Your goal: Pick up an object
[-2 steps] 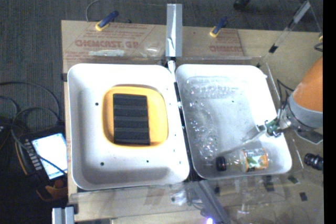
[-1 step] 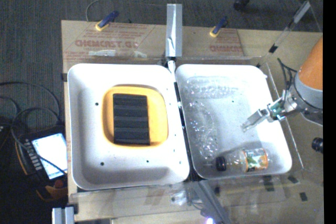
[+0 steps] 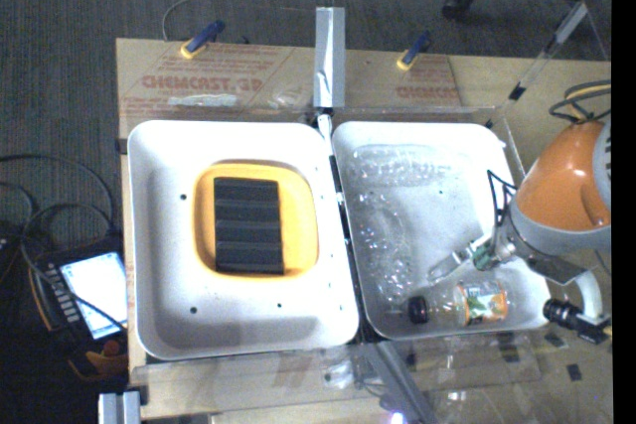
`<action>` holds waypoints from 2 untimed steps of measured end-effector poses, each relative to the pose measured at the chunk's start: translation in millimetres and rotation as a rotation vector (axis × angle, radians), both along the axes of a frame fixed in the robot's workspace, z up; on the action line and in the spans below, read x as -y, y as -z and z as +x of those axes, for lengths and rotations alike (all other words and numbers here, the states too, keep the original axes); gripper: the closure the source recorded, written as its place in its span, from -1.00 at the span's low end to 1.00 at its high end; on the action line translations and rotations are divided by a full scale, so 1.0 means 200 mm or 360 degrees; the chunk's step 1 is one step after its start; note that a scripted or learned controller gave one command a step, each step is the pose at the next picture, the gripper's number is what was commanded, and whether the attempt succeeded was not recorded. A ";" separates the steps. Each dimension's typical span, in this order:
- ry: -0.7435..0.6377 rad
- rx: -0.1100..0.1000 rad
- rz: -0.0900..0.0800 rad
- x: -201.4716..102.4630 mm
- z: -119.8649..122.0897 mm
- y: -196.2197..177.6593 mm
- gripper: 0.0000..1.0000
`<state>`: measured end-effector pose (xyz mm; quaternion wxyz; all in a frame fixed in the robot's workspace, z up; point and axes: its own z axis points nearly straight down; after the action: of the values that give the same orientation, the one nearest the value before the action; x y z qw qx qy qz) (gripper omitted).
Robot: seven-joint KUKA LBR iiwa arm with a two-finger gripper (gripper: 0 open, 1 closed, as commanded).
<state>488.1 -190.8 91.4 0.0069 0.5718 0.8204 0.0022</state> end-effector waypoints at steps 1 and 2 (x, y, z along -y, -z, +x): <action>0.0357 -0.0024 0.0008 0.16 0.17 -0.21 -1.00; 0.0289 -0.0025 0.0007 0.16 -0.02 -0.20 -1.00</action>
<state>483.6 -223.6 131.7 -0.0006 0.6438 0.7652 -0.0011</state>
